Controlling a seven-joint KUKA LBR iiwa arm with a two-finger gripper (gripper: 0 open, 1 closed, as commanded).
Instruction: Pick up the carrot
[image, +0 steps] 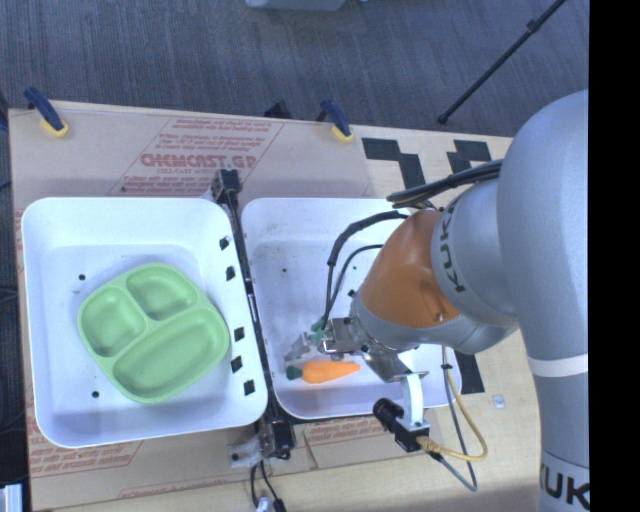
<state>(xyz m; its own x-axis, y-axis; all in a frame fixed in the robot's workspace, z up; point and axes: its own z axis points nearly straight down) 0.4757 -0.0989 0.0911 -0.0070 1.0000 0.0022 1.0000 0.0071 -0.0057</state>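
Note:
The orange carrot (330, 372) with a green stub at its left end lies flat in the right white bin (290, 240), close to the bin's front wall. My gripper (343, 360) hangs low right over it, open, with one grey finger (300, 348) near the carrot's green end and the other by its right tip. The carrot rests on the bin floor. The orange wrist band and grey arm cover the bin's right half.
A green divided plate (152, 330) lies in the left bin (40, 250). Black clips along the ridge (240, 300) join the two bins. Cables loop off the wrist over the front bench edge (450, 440).

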